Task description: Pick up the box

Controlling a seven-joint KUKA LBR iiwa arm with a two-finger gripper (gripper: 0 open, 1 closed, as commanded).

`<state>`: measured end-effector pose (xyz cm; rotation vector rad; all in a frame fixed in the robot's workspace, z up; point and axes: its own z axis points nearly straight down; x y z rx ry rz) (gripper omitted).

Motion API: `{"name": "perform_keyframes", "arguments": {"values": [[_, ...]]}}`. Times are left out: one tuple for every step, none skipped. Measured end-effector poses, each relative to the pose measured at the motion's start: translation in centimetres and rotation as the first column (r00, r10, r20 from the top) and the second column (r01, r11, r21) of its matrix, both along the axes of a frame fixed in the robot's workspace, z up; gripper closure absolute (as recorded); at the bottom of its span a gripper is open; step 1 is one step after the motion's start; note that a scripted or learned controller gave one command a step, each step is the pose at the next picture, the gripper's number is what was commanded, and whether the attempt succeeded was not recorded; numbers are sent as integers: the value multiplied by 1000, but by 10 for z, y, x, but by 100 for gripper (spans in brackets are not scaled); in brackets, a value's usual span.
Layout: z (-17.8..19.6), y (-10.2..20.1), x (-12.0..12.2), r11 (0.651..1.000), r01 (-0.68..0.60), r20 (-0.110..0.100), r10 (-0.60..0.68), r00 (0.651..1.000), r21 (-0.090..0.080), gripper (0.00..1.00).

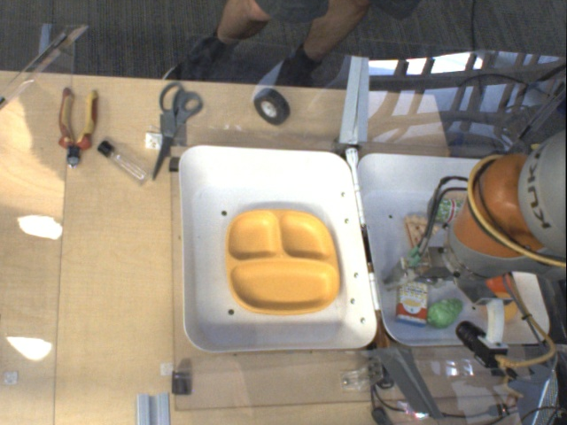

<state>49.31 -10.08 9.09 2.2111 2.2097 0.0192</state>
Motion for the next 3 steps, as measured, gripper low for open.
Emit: {"name": "perform_keyframes", "arguments": {"values": [[12,-1,4,1000,-1,11,1,1000,-4,100],[12,-1,4,1000,-1,11,1,1000,-4,0],[0,5,-1,1000,28,-1,-28,1000,-1,0]]}}
